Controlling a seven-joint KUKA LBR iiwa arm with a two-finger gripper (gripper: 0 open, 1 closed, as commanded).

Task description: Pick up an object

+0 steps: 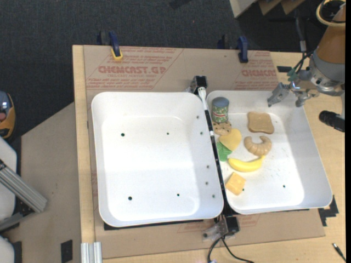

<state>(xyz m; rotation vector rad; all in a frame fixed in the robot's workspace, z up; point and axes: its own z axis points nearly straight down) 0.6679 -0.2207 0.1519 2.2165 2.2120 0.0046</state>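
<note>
The right bin (307,163) holds several objects: a small can with a green label (220,110), a slice of toast (260,123), a croissant-like pastry (258,144), a banana (245,164), a yellow cheese-like wedge (236,183), a yellow heart-shaped piece (231,139), a cookie (222,128) and a green piece (223,151) by the divider. My gripper (289,96) hangs over the bin's far right corner, above and right of the toast. Its fingers are spread apart with nothing between them.
The left bin (148,158) lies beside the right one, sharing a dark central divider (211,141). Both rest on a brown board (137,64) held by clamps (115,47) at the back. The arm's orange band (333,45) is at the upper right.
</note>
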